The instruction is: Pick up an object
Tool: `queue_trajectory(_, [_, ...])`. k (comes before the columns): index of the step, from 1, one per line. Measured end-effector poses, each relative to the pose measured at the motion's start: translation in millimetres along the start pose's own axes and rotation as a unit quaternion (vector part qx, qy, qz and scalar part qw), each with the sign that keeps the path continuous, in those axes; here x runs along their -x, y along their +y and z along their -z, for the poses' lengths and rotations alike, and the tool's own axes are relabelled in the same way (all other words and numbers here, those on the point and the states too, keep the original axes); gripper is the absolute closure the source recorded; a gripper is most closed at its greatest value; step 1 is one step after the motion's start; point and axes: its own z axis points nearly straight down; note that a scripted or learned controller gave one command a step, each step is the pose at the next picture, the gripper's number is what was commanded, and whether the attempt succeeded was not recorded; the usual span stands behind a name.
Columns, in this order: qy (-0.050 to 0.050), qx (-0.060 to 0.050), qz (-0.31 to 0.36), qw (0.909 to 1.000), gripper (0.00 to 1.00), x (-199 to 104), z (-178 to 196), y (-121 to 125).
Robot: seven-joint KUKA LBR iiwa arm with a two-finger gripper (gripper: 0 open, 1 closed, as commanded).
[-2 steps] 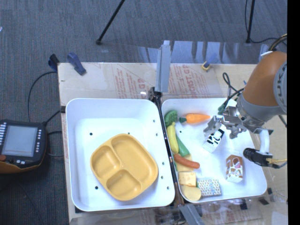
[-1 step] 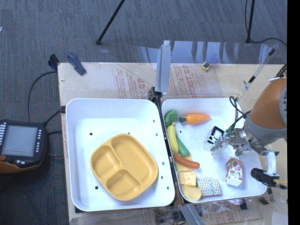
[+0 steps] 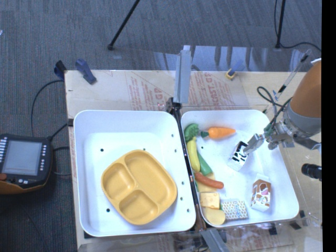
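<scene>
Two white bins, read from the front edge back. The left bin (image 3: 94, 135) carries a yellow divided plate (image 3: 139, 185).

The right bin (image 3: 275, 164) is crowded. The front row has a pale yellow round piece (image 3: 214, 216) touching a cheese-coloured block (image 3: 210, 199), then a speckled square (image 3: 234, 209), then a brown-and-white carton (image 3: 261, 194) standing apart to the right. Behind these a toy sausage (image 3: 209, 181) lies at a slant. A toy banana (image 3: 193, 154) runs along the dividing wall with a green piece (image 3: 205, 166) against it.

Mid-bin is the likely target, a small black-and-white patterned block (image 3: 240, 155), tilted, with bare floor around it. The gripper (image 3: 251, 145) sits at the block's upper right corner, touching or just above it. At this slant and blur I cannot tell whether it is spread or closed, nor whether the block is inside the grip.

Farther back a toy carrot (image 3: 220, 133) lies beside a green toy vegetable (image 3: 190, 131). A blue clamp (image 3: 84, 71) rests on the bench beyond the bins.

Risks, as I judge them:
- Contact looks off-centre, near a corner. A close there may pinch only an edge, and the block could twist out or drop on the lift.
- The block is tilted, so a downward push may tip it flat or skid it across the smooth floor towards the banana.
- If the approach is too high, the close takes air.
- The neighbours are well apart, so a double pick seems unlikely.
</scene>
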Motion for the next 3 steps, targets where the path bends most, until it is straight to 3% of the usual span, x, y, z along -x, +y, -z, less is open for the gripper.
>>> queue_trajectory(1, [0.000, -0.001, 0.000, 1.0000, 0.00, -0.1, -1.3, -0.7])
queue_trajectory(2, [0.001, -0.001, 0.094, 0.9956, 0.00, -39.9, 12.9, 4.1])
queue_trajectory(3, [0.002, -0.002, 0.093, 0.9957, 1.00, -39.3, 21.9, 4.3])
